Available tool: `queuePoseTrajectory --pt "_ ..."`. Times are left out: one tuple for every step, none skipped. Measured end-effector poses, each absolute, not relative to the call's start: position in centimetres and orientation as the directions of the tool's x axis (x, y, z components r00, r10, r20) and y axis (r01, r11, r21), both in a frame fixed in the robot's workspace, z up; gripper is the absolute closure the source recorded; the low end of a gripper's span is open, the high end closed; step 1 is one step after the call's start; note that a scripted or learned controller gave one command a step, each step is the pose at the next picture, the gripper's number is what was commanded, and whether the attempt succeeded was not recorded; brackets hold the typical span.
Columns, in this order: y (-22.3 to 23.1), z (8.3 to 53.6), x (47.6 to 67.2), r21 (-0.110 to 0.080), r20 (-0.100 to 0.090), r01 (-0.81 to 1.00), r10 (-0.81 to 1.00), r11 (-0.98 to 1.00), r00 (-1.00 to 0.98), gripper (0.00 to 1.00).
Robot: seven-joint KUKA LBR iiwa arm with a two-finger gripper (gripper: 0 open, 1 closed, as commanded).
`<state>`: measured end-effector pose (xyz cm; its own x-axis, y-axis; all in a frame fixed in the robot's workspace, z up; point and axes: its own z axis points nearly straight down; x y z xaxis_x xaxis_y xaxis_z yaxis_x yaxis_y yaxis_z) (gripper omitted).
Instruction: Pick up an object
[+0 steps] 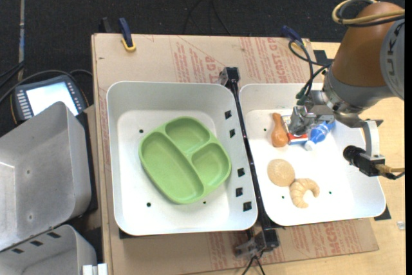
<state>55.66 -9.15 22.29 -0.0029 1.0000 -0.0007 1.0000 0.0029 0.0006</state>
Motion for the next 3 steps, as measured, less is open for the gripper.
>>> queuePoseTrajectory --pt "-4.2 22.6 56.4 0.000 0.001 1.000 1.000 0.008 -0.008 1.00" --pt "0.9 23.6 56.6 0.001 0.002 1.000 1.000 0.009 -0.009 1.00" --pt "6.4 22.4 56.5 -0.002 0.002 1.000 1.000 0.009 -0.009 1.00"
